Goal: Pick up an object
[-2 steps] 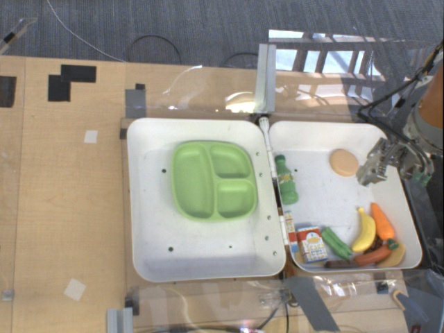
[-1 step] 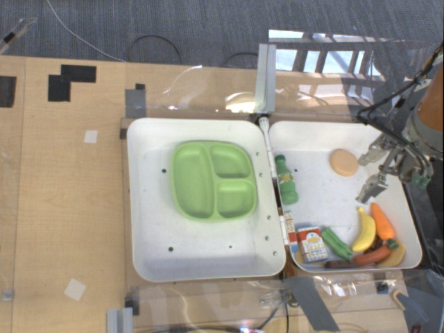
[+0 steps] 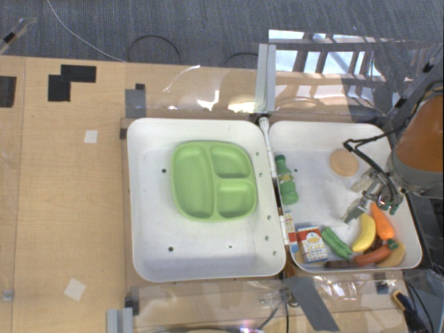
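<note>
I'm looking at a robotics lab cell, not a home. The wooden bench carries black marker shapes and taped squares, and two white bins sit bolted between metal brackets. Grey office carpet lies beyond, with a loose cable across it. The toy food and green plate look like test props.
</note>
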Motion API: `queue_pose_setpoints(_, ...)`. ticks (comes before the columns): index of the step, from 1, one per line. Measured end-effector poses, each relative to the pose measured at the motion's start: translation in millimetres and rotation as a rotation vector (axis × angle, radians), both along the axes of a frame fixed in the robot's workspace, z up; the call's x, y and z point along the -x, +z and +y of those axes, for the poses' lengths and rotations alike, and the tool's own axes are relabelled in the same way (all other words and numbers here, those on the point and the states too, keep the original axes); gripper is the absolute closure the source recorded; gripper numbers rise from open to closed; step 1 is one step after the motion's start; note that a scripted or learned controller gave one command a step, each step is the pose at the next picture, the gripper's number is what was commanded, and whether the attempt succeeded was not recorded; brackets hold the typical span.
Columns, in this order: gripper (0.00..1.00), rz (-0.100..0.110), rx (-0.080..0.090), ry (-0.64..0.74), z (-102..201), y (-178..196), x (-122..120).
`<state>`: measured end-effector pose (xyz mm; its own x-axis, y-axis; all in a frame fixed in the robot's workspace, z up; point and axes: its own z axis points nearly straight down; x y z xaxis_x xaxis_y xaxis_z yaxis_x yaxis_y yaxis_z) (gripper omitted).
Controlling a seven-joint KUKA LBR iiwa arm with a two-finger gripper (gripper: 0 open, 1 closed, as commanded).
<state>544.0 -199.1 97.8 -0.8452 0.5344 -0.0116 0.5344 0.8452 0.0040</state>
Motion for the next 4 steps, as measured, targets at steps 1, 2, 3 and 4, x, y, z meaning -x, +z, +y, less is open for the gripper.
queue_pose_setpoints(1,1.00,-0.005,0.002,0.006,1,11,-2)
queue_pose_setpoints(2,1.00,-0.008,0.007,0.227,-6,147,-55)
queue_pose_setpoints(3,1.00,-0.001,0.000,-0.114,-6,193,-84)
queue_pose_setpoints(4,1.00,-0.008,0.000,-0.166,-7,7,-86)
